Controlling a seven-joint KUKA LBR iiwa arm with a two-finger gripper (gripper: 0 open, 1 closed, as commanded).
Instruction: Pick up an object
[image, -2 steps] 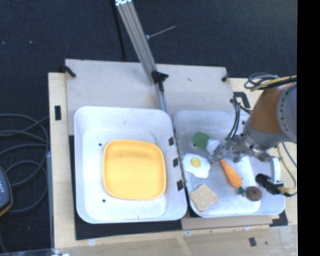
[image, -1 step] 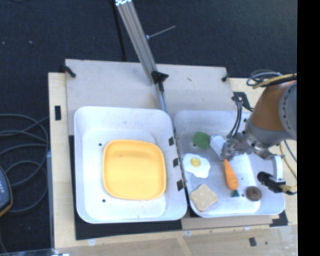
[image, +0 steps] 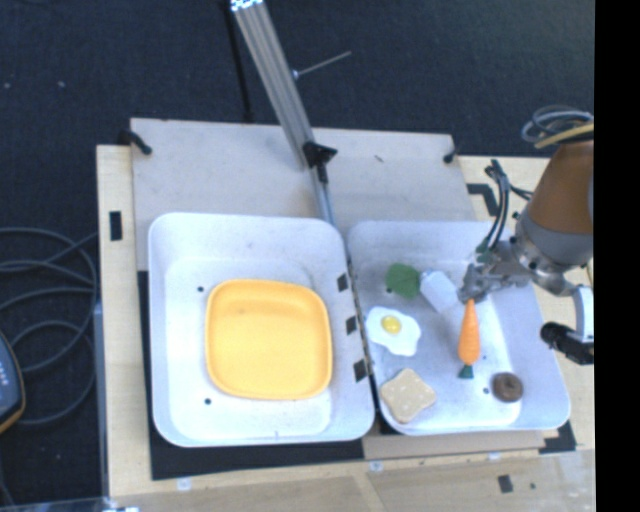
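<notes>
Dark carpet surrounds a pale wooden bench (image: 230, 165) carrying two shallow white bins side by side, apparently one to pick from and one to receive. The left bin (image: 180, 250) holds a single yellow square plate (image: 268, 338) resting flat at its centre. The right bin (image: 440, 240) carries the toy food, scattered loosely as if to offer the arm separate targets: a slice of toast (image: 407, 394) at the near edge, a fried egg (image: 392, 330) by the left wall, an orange carrot (image: 469, 335) lying lengthwise past the middle, a white piece (image: 438, 291) beside a green one (image: 403, 279) toward the far edge, and a small brown round (image: 507, 387) near the front right corner. The grey arm reaches in over the right wall, its gripper (image: 475, 285) low just above the carrot's top end, beside the white piece. Whether its fingers are apart or together cannot be told from this angle; nothing is visibly held. The carrot looks the likeliest target.
</notes>
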